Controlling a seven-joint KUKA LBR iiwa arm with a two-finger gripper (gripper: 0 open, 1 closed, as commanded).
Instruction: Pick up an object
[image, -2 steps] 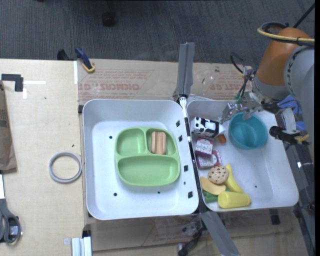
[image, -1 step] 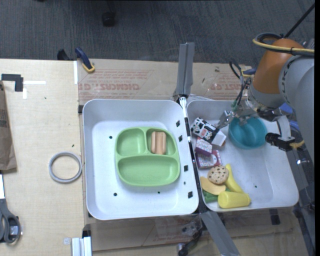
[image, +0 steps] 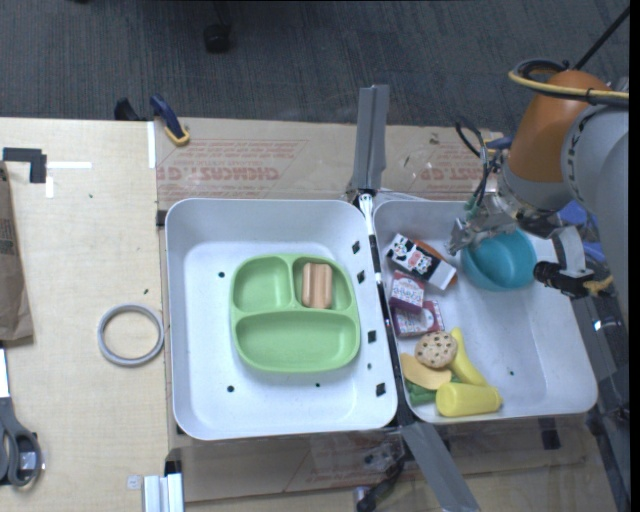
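Table (image: 80, 260), pale wood, carries two shallow white bins side by side. Arm (image: 560, 130) enters from the right, orange band above the wrist, reaching down into the far end of the right bin (image: 540, 370).

Gripper (image: 478, 228) sits low at the left rim of a teal bowl (image: 505, 262), touching or just above it. Whether it is open, closed or gripping anything: cannot tell, the wrist and cables hide that part.

Right bin contents, apart from the bowl:
- black-and-white patterned box (image: 412, 256), just left of the bowl, tilted
- pink-purple packet (image: 412, 303) below the box, near the divider
- round cookie (image: 436, 349) with dark chips, resting on a banana (image: 428, 374)
- yellow cylinder (image: 467, 399) lying on its side at the near edge, touching the banana group
- something green under the banana, too hidden to name

Left bin (image: 200, 300) holds a green divided plate (image: 295, 330), three compartments. A sausage (image: 317, 285) lies in the upper right compartment, lengthwise front to back.

On the table left of the bins: a grey ring (image: 131, 333), lying flat, well apart from the bins. Scissors (image: 20, 452) at the near left corner, partly cut off. A blue-and-yellow clamp (image: 170, 120) near the far edge of the cardboard sheet (image: 250, 160) under the bins.
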